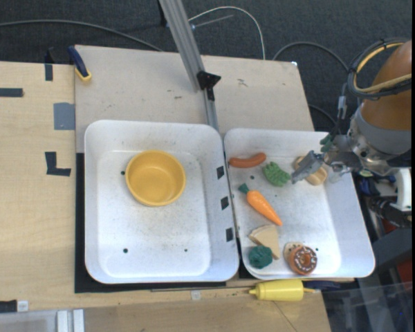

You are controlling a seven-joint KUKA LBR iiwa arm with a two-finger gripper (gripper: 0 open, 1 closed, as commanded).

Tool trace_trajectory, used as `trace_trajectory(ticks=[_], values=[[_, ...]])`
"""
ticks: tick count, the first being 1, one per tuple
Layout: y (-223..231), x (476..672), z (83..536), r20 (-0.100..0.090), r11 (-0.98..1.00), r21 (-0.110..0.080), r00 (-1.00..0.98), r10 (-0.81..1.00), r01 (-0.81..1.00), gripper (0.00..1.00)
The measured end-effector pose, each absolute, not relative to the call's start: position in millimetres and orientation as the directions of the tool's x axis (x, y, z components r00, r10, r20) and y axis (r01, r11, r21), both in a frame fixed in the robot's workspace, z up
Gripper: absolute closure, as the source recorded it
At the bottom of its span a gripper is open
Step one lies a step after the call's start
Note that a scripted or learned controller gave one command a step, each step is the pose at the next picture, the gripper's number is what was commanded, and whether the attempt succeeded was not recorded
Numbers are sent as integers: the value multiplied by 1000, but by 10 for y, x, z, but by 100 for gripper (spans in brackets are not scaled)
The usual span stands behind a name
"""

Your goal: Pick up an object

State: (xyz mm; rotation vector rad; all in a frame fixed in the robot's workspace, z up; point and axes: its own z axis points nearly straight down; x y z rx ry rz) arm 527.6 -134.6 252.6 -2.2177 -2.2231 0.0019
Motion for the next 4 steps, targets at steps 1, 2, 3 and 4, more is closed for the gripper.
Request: trace_trajectory(ticks=[1, 2, 3, 4], values=[[-1347, 5276, 2527, 0, 3, -2, -3, 1000, 1000, 0], [-1380, 5241, 2083, 0, 1, -6, -1, 1000, 1000, 0], [-1359, 5135, 1486, 2, 0, -9, 0, 1000, 1000, 0], [-1349, 5113, 944, 1, 1, -8, -1, 1000, 1000, 0]])
